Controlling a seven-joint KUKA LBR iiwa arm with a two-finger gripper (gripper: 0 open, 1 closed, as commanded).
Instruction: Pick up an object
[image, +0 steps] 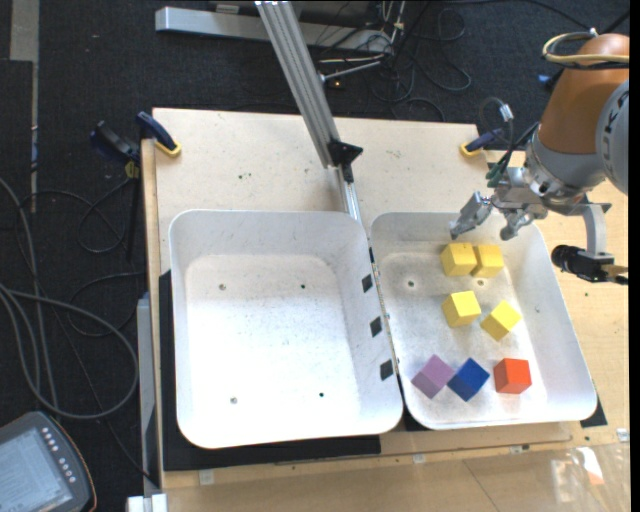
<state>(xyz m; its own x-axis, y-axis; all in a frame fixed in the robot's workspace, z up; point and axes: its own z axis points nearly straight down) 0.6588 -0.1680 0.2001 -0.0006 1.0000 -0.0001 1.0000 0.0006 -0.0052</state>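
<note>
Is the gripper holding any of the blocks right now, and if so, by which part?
Nothing is held. The gripper is open, fingers spread, above the top edge of the right bin, just above the pair of yellow blocks, with nothing between its fingers.

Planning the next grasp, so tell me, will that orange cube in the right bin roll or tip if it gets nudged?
The orange cube sits flat-faced, so it would likely slide, not roll. It looks rigid and probably light. The blue cube sits close beside it, so a push could shove both.

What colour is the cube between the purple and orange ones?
Blue cube, seen clearly in the camera view.
</note>
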